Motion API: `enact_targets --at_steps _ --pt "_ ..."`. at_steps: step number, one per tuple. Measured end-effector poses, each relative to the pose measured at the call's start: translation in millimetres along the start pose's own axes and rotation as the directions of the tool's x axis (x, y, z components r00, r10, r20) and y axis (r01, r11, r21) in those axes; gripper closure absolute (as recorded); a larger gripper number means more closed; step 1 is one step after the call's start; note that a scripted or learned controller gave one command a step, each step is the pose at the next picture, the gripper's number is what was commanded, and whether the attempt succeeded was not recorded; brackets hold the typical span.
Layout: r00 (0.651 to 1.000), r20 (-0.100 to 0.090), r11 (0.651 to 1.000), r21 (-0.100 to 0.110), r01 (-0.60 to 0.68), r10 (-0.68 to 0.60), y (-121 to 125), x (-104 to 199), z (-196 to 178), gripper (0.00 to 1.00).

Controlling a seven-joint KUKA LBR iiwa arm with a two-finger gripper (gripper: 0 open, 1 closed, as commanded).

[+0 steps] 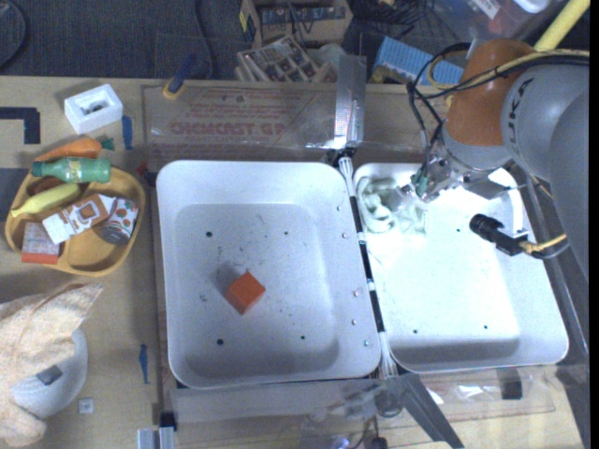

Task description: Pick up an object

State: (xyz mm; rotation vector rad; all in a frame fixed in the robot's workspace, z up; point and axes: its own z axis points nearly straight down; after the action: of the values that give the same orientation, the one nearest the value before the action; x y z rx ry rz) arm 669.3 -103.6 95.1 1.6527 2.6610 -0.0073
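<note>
Wooden desk (112,344) spreads under the whole scene, with clutter of cables and boxes beyond its far edge. Two shallow white bins sit on it side by side, their inner rims touching. The left bin (187,204) holds a single orange block (246,292), lying a little left of the bin's middle and toward the near side, well apart from every wall. The right bin (468,344) is brightly lit, so its floor washes out near the far left corner.

From the right the grey arm (552,120) comes in, its orange band (487,92) above the wrist, bending down over the far left part of the right bin. The gripper (418,187) hangs there just beside a pale, greenish-white object (377,201) in that corner; glare and blur hide whether the fingers are spread or closed, and whether they touch the object.

A yellow bowl (94,260) rests left of the bins, heaped with toy food and small packets. Nearer the front lies a crumpled beige cloth (42,335). A small white box (93,107) stands at the far left.
</note>
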Motion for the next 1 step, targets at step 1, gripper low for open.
enact_targets --at_steps 1 --pt "0.995 -0.004 0.995 -0.005 0.102 -0.102 -7.1 -12.4 -13.0 0.00"
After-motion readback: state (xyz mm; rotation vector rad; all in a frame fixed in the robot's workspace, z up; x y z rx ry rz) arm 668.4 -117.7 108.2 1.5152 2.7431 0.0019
